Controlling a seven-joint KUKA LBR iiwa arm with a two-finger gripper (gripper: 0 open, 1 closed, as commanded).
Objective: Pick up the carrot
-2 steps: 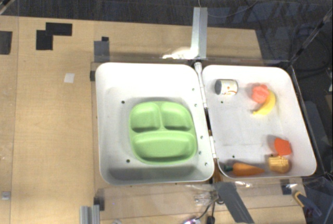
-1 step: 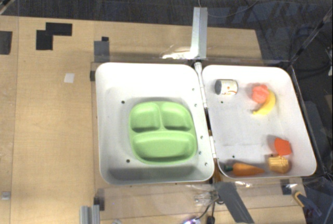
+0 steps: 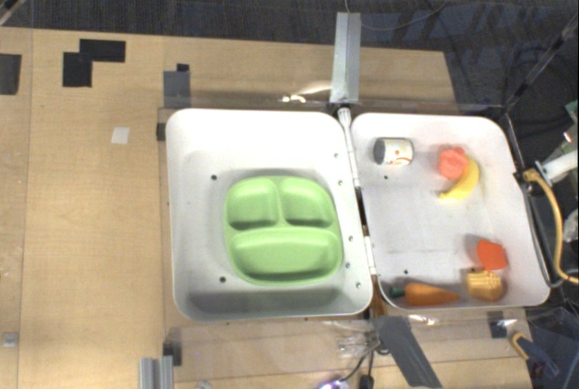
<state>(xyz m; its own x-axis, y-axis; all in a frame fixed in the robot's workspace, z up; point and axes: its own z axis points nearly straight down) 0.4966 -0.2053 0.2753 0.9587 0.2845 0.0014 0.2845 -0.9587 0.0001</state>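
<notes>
You're looking down on two shallow white bins. Left bin [image 3: 190,197] holds a green three-section plastic plate [image 3: 283,227]. The orange tapered carrot [image 3: 431,294] lies flat in the right bin [image 3: 407,224], at its near-left corner w/ tip pointing right. Just beside it: a yellow-brown toy [image 3: 486,285] and orange block [image 3: 489,253]. Farther back: yellow banana [image 3: 461,184], pink-red piece [image 3: 452,162], small silver can [image 3: 393,152] on its side.

A pale wooden bench [image 3: 81,224] carries everything. Two white bins sit on it, touching: left bin [image 3: 185,197], right bin [image 3: 412,224].
</notes>
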